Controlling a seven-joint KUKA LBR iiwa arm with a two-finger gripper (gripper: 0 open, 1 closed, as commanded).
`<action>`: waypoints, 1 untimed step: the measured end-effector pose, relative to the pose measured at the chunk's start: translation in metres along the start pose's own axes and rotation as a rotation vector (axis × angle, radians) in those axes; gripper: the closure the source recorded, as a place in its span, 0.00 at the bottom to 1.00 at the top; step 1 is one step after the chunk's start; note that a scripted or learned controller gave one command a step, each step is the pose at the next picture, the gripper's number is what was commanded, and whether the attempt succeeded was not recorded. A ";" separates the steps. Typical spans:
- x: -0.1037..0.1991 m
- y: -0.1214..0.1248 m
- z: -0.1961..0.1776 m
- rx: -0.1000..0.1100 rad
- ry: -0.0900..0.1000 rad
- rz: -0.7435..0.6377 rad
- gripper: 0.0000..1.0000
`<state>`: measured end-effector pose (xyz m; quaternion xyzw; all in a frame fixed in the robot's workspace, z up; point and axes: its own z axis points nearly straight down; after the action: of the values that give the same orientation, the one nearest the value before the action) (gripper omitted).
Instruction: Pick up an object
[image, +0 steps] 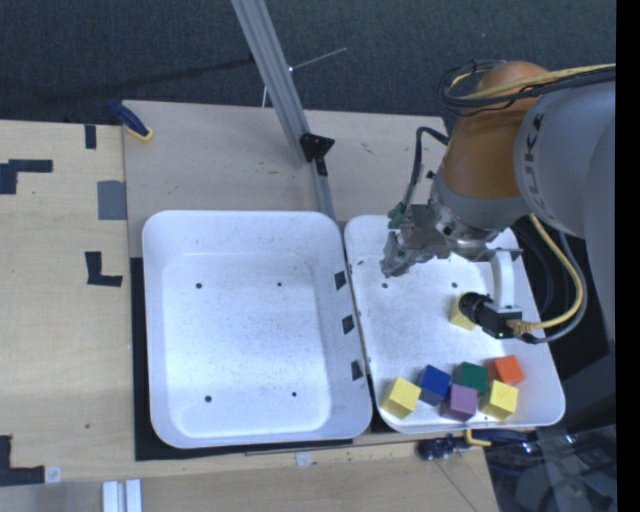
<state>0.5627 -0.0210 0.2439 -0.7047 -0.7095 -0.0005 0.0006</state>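
Arm hung over the right bin (372, 330), gripper (397, 262) low near its upper-left corner; nothing seen between the fingers. Whether the jaws were open or closed could not be told: fingertips merged into one dark wedge against the white floor.

Step judged: approach, no object yet taken. Candidates all lay well away from the jaws, toward the bin's near edge: yellow cube (402, 397), blue cube (435, 382), purple cube (462, 400), green cube (470, 376), orange cube (507, 369), second yellow cube (502, 399).

Next move likely calls for travel toward that cluster, then descent on one cube; tight packing may hinder finger clearance.

Another yellow piece (461, 317) sat partly hidden behind a black fitting (487, 314). Left bin (160, 240) lay beyond the jaws.
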 end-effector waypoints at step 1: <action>0.052 0.015 0.013 0.002 -0.001 0.000 1.00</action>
<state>0.5770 0.0309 0.2312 -0.7047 -0.7095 0.0005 0.0011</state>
